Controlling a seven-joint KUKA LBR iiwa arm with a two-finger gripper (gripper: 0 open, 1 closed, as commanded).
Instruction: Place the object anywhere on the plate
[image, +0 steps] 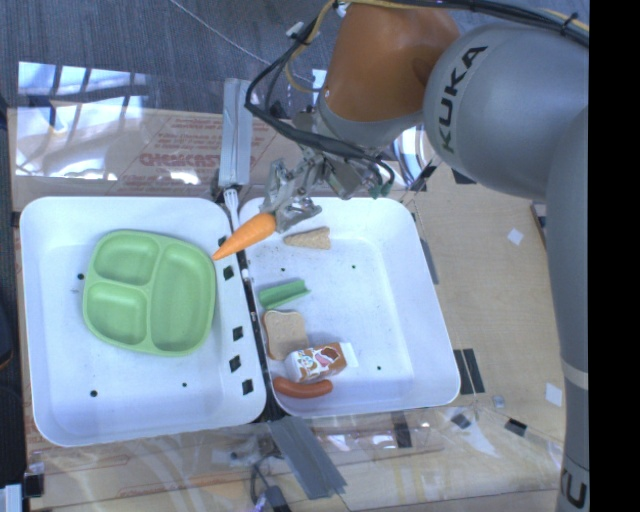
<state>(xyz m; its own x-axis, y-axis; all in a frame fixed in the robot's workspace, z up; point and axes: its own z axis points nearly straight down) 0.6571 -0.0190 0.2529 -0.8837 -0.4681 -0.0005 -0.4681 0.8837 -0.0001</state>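
One grey arm (500, 110) with an orange band reaches in from the right over two shallow white bins — the left bin (60, 400) bearing one green three-compartment plate (150, 291), the right bin (400, 330) bearing five loose things. The gripper (290, 205) hangs at the right bin's far left corner, its fingers closed on the thick end of one carrot (245, 235), whose tip points left across the divider between the bins, short of the plate. In the right bin lie two bread pieces — one slice (285, 330) near the front and one smaller piece (308, 238) just beside the gripper — then one printed packet (322, 361), one green bean pod (284, 293) and one sausage (302, 388).
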